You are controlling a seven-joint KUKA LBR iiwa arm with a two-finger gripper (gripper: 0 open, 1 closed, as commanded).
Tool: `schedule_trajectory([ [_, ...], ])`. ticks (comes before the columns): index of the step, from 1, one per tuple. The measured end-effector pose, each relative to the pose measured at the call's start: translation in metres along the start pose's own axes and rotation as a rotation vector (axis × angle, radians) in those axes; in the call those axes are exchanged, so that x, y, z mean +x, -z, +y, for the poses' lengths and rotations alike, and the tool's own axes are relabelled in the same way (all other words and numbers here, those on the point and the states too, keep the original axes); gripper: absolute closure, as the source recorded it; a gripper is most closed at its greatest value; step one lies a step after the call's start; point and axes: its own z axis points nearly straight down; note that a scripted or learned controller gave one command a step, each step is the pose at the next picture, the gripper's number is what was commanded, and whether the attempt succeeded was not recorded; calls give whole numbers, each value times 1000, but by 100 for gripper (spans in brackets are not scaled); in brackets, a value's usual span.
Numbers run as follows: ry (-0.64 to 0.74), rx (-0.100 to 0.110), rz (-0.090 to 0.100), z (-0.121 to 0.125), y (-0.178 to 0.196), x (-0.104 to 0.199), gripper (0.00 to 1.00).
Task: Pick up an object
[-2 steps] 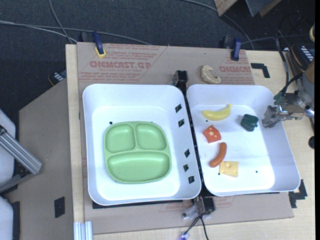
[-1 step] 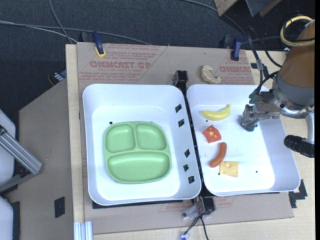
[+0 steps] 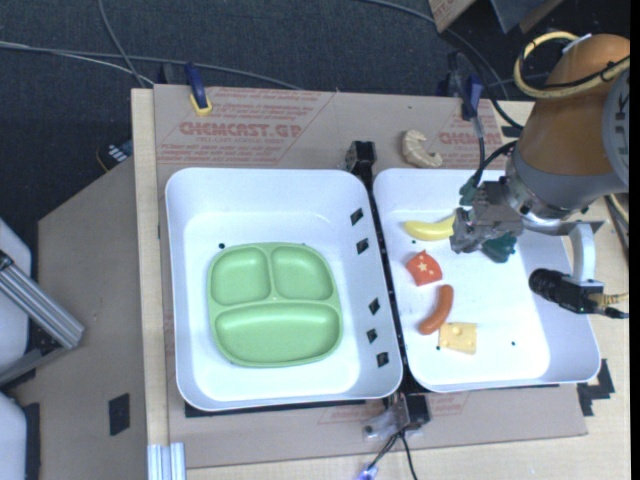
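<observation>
My pincer (image 3: 478,230), grip state unreadable, over the right bin (image 3: 560,358): banana (image 3: 428,230) just left, teal piece (image 3: 499,247) just right, sausage (image 3: 436,309) below.

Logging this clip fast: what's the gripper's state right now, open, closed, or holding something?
Gripper: cannot be told; it sits low in the right bin beside the banana, with a teal object against it.

Green divided plate (image 3: 275,303) in the left white bin (image 3: 190,218); beige croissant-like piece (image 3: 421,148) on the bench (image 3: 250,118).
</observation>
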Motion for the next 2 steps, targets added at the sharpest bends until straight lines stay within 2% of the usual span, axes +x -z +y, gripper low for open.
schedule_trajectory([
  [2, 1, -4, -1, 26, 13, 108, 100],
])
